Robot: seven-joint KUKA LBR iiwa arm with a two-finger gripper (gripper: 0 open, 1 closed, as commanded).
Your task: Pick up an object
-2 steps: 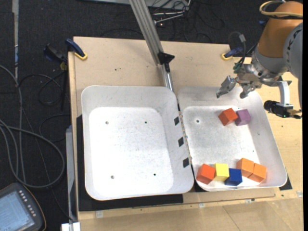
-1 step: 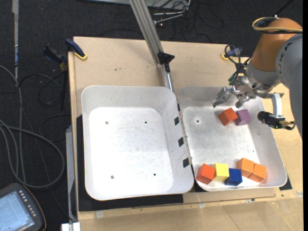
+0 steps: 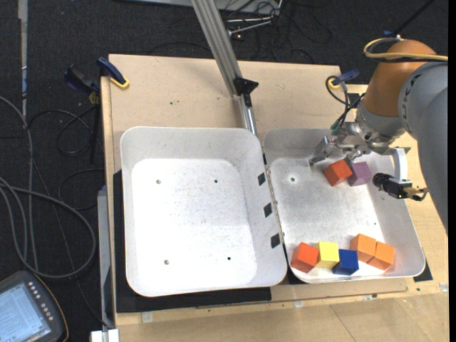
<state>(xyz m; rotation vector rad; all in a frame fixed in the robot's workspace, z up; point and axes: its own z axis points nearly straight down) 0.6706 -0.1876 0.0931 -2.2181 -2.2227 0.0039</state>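
Fingers (image 3: 340, 150) first: they hung low over the far end of the right bin (image 3: 399, 228), and honestly we couldn't tell how wide they were set, since the wrist hardware blocked most of them from that slanted overhead angle. An orange-red block (image 3: 338, 171) sat right under the fingertips, tilted on a corner, with a purple block (image 3: 360, 172) touching its right side. Whether the orange-red one was actually pinched or just resting against the bin floor, we couldn't say.

We figured that pair was the target because the arm (image 3: 399, 91) was parked directly over it, reaching in from the right. Two blocks jammed together like that make a clean grab awkward, since a finger has nowhere to slide in between them.

Everything else had piled up along the near wall of the same bin: an orange cube (image 3: 306, 256), a yellow cube (image 3: 328, 252), a blue cube (image 3: 347, 261), then two more orange blocks (image 3: 373, 251) beside those. Our guess was they slid there and the wall stopped them. Over on the bench, the left bin (image 3: 139, 191) had only speckles on its floor.
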